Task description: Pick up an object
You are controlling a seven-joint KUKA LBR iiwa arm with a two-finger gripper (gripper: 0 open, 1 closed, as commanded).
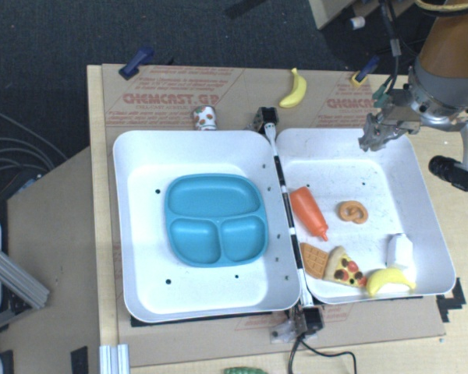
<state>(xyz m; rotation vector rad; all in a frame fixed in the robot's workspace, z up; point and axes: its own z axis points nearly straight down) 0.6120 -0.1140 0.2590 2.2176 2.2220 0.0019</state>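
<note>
Camera view: the gripper (372, 140) hangs over the far edge of the right bin (426, 209); whether it is spread, I cannot tell. Nearer in this bin lie a pretzel (352, 212), an orange bottle (309, 213), a pizza slice (335, 264) and a banana (388, 281).

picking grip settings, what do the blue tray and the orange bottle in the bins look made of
Blue tray: probably moulded plastic, matte to satin; one even colour, rounded rims, three pressed-in compartments.
Orange bottle: likely smooth plastic toy, slightly glossy; uniform colour, with a faint highlight along its side. Whether it is hard or soft cannot be told.
</note>
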